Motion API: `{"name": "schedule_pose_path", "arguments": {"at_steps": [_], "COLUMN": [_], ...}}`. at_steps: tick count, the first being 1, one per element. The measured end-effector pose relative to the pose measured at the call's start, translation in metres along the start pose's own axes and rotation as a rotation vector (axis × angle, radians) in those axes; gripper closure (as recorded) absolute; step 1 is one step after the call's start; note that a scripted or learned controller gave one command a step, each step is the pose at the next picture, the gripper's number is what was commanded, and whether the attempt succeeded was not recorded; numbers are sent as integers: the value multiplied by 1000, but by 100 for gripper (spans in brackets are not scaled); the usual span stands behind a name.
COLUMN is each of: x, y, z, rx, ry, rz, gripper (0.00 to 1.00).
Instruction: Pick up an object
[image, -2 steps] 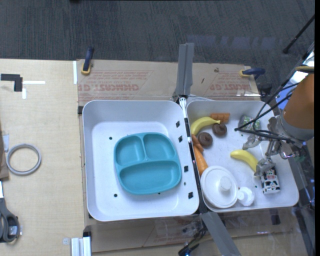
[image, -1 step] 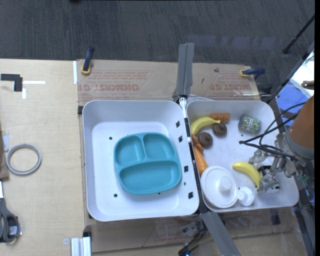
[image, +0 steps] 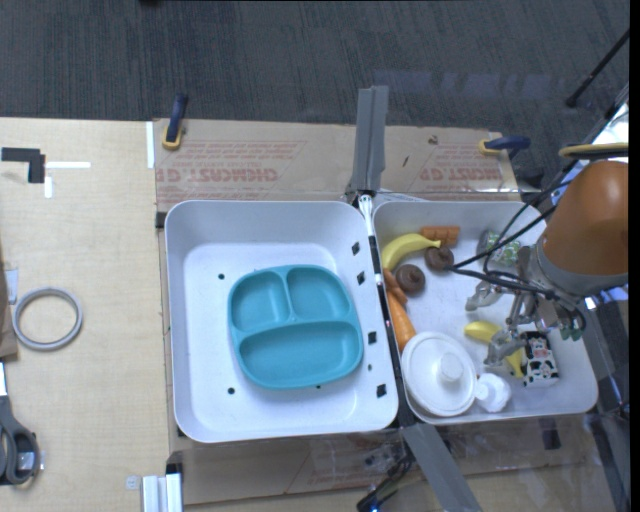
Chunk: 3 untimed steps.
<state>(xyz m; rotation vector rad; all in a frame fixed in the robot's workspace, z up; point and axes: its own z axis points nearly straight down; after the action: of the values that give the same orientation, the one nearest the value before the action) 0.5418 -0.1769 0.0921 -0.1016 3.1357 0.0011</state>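
While the gripper (image: 512, 335) hangs just right of the white lid (image: 440, 372), a small yellow piece (image: 481, 331) lies beside it. I cannot tell its state. It should drop straight down, centered, then squeeze slowly.

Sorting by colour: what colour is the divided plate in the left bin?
Teal blue divided plate, seen in the camera view.

grey arm (image: 560, 265) with orange band (image: 598, 220), black cables, metal pincer (image: 512, 335).
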Motion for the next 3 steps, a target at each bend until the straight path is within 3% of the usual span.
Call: {"name": "schedule_pose_path", "arguments": {"at_steps": [1, 2, 3], "x": [-2, -2, -35], "y": [1, 37, 67], "z": [-9, 0, -115], "rx": [0, -2, 0], "ry": [-4, 2, -1], "rz": [-3, -418, -279], "gripper": [100, 100, 100]}}
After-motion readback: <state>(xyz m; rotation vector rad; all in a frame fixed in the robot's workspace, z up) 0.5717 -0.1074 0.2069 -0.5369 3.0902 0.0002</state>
